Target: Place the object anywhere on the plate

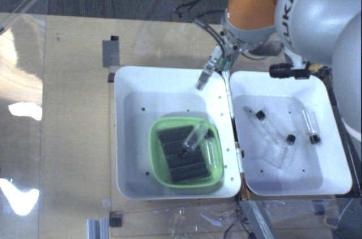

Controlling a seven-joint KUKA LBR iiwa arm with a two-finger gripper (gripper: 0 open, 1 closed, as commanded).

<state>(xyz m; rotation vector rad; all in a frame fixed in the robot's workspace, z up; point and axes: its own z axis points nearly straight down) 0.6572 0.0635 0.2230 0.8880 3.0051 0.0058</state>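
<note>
One clear vial (194, 138) is seen lying on the green plate (156, 154), lower centre.
Above the bins' divider, the gripper (210, 70) is raised clear; its grip cannot be told.

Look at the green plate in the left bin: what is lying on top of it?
On the green plate lies a dark ribbed slab, and across that a clear vial with a dark cap. The slab covers the plate's middle, so anything beneath it cannot be seen.

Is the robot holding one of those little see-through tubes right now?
I cannot tell. The end effector sits above the bins' shared rim, too small to see clearly. One clear vial lies on the green plate.
</note>
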